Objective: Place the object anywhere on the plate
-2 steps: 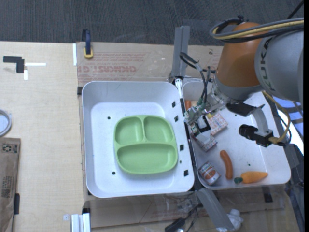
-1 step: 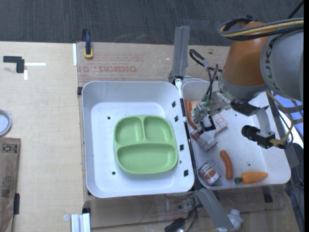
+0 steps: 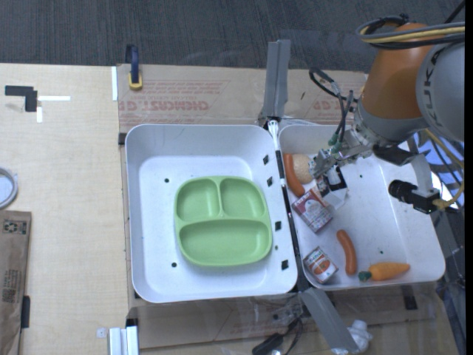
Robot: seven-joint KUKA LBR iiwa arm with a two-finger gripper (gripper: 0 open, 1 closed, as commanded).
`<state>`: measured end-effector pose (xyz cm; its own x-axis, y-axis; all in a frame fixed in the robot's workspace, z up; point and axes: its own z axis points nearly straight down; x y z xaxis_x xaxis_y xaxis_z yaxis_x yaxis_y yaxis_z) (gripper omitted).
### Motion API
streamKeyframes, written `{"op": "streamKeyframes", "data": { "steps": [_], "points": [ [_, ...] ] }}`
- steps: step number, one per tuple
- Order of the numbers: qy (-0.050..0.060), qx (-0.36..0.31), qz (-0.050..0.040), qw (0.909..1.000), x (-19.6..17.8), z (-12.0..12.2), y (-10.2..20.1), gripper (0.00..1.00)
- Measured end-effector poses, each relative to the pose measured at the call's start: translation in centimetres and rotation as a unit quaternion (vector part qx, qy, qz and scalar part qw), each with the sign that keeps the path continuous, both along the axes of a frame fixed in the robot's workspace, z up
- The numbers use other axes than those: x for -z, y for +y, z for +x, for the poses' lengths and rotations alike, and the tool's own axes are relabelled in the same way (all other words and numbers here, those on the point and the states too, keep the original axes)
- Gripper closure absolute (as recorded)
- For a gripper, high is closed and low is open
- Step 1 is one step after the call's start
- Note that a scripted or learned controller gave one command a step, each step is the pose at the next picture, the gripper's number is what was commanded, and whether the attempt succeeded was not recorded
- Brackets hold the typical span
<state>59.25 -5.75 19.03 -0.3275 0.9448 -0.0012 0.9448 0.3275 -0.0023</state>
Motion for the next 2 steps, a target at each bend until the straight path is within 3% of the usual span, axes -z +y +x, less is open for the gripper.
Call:
{"op": "streamKeyframes", "data": {
  "steps": [1, 2],
  "points": [
    [0.000, -0.084, 0.0006, 0.9965, 0.0, -2.2, 6.0, 1.00],
    [0.000, -0.109, 0.0004, 0.9940, -6.3, -5.2, 12.6, 1.00]
  ]
}}
